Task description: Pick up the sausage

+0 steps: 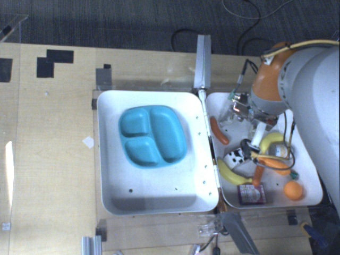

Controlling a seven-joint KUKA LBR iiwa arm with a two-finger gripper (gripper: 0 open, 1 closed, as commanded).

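The sausage (pixel 218 130) is a short reddish-orange link lying along the left wall of the right bin (pixel 311 195), in its upper part. My gripper (pixel 232 113) hangs over the upper middle of that bin, just right of and slightly above the sausage's top end. The orange-banded wrist (pixel 267 83) sits behind it. Nothing shows in the gripper.
The right bin also holds a banana (pixel 234 173), a second yellow fruit (pixel 273 140), a carrot (pixel 274 162), an orange (pixel 292 190), a purple can (pixel 251 194) and a small black-and-white item (pixel 237 155). The left bin (pixel 111 195) holds a blue divided plate (pixel 153 135).
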